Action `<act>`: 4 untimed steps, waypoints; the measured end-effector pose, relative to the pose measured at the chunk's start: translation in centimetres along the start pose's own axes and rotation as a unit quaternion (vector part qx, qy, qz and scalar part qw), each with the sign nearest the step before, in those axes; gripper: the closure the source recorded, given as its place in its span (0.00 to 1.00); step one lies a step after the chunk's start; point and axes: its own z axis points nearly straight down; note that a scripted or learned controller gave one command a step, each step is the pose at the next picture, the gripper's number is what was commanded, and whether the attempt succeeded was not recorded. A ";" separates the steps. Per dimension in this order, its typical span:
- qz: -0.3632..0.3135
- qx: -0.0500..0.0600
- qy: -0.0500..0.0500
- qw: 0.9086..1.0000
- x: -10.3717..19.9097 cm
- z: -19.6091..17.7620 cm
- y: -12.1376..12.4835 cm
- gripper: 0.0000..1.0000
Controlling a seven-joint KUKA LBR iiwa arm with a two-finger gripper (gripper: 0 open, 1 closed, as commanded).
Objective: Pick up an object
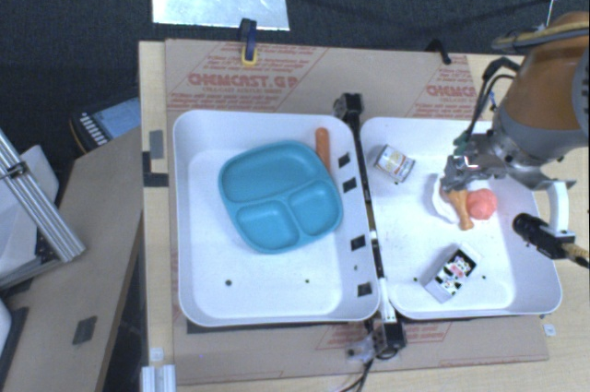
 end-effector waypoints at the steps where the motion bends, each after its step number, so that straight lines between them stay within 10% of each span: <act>1: 0.000 0.001 0.000 1.000 4.8 0.0 0.4 1.00; 4: 0.000 0.001 0.001 1.000 20.9 -0.6 5.3 1.00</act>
